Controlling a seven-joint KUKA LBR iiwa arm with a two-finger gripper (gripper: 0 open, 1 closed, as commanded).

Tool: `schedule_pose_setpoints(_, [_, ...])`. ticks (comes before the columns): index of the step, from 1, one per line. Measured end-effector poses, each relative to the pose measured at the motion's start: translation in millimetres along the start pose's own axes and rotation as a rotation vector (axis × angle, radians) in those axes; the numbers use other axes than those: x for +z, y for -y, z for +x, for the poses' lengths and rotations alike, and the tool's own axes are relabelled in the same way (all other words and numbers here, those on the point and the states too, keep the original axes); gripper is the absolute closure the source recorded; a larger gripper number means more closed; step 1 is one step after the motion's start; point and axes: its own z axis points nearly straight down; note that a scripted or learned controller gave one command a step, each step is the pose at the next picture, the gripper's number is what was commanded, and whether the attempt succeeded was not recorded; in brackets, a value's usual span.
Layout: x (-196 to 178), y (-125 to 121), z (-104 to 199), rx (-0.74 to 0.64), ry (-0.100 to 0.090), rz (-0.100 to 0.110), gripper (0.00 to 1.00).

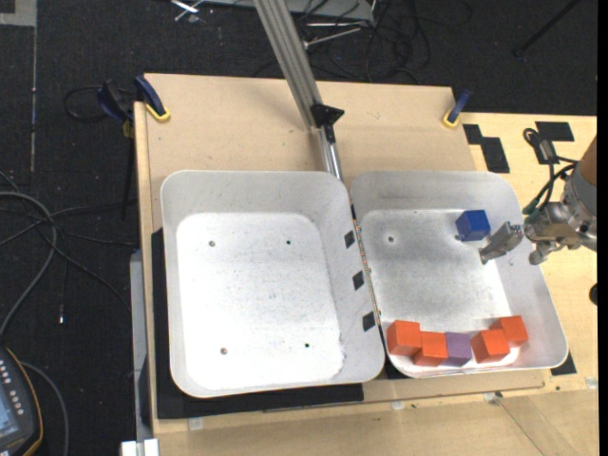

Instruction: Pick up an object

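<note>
Orange blocks (423,341) sit nearest the camera, in a row along the right bin's (399,202) front wall, with a purple block (459,348) wedged among them and two more orange ones (501,336) to its right.

Gripper (521,242): at the right bin's right rim, fingers spread apart, nothing between them. Arm comes in low from the right.

Blue block (472,224): just left of the gripper, apart from it, alone on the bin floor near the back. Small cube, solid blue, resting flat, faces roughly square to the bin.

Risks, as judged:
- Fingers may close beside the cube instead of around it, nudging it away.
- A finger could catch the bin rim on descent.
- Front row is tightly packed; a grasp there would likely jam against neighbours.

Left bin (190,255): white, speckled.
</note>
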Motion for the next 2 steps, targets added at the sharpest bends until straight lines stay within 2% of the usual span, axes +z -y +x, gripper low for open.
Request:
schedule_pose_setpoints(1, [131.7, -34.2, 2.8, -0.004, 0.002, -0.001, 0.0])
schedule_pose_setpoints(2, [118.3, -34.5, 2.6, -0.002, 0.002, -0.003, 1.0])
